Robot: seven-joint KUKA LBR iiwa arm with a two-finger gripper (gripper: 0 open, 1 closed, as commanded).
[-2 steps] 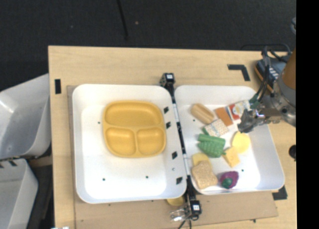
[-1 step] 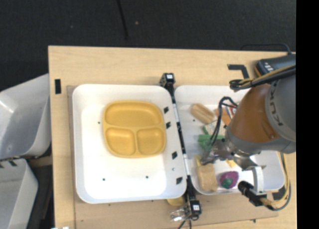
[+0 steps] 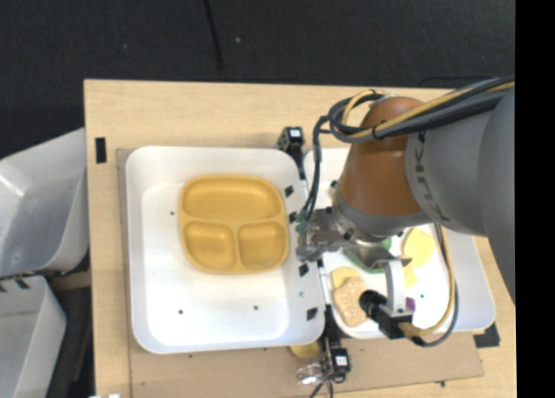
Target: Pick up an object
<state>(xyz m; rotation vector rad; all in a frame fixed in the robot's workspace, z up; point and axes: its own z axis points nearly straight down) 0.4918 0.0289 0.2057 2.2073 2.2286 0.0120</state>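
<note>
In the camera view a pale wooden desk (image 3: 104,110) carries two shallow white bins side by side. The left bin (image 3: 156,318) is in plain sight. A tan plate (image 3: 232,223) lies flat in it, right way up, toward the far right part of the floor and just beside the wall shared with the other bin. The plate has three wells: one long well on the far side and two smaller ones next to each other on the near side. A few small dark dots (image 3: 179,309) mark the white floor around it.

The arm (image 3: 460,162) comes in from the right and covers much of the right bin (image 3: 473,301). Its orange band (image 3: 381,162) sits over the bin's left half. Below the band the gripper (image 3: 329,244) hangs low by the shared wall, on the right bin's side, near the plate's right edge but apart from it. The wrist hides most of it, so I cannot tell whether it is wide or narrow, and nothing can be seen held in it.

Three things show in the right bin. A tan, rough-looking piece (image 3: 349,298) lies at the near left, just in front of the gripper. A yellow thing (image 3: 420,249) lies farther right, partly under the arm. A small purple bit (image 3: 408,304) lies in front of the yellow thing, near the bin's front. Yellow cable (image 3: 444,305) loops over that part of the bin.
</note>
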